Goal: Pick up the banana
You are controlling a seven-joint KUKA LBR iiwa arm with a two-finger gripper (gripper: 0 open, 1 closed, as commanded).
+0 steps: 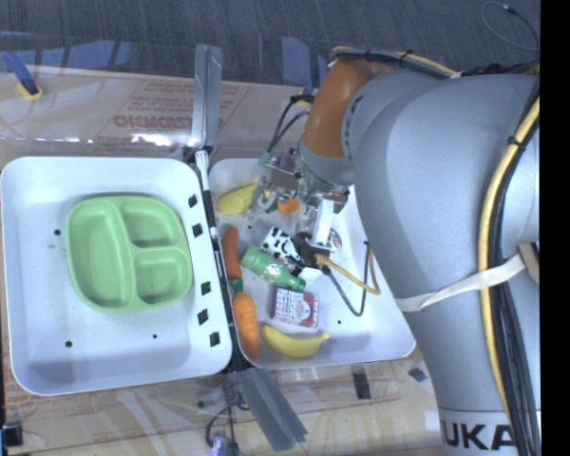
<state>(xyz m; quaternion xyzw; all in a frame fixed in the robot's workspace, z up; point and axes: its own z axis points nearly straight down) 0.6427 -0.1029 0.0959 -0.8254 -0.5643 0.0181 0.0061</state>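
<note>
- Banana [293,342]: smooth yellow crescent lying flat at the near edge of the right bin [380,335], just beside the carrot's lower end and just below the red packet. Untouched, well apart from the gripper.
- Carrot [247,326]: tapered orange shape, matte, along the right bin's left wall.
- Red packet [294,308]: flat, squarish, red and white print, glossy.
- Green bottle [271,266]: small rounded cylinder on its side, tilted across the bin's middle.
- Sausage-like orange-red piece [232,252]: slim, rounded, lying along the left wall above the carrot.
- Black-and-white patterned item [282,242]: small; shape unclear.
- Gripper [299,207]: dark metal parts low over the clutter at the far half of the right bin; cannot tell how the jaws stand.
- Second yellow piece [237,199]: curved, at the far left corner, beside the gripper.
- Left bin [38,331]: shallow white plastic, rounded corners, holds a pale green divided tray [128,253] with three compartments.
- Arm [437,217]: broad smooth grey casing, orange band near the wrist.
</note>
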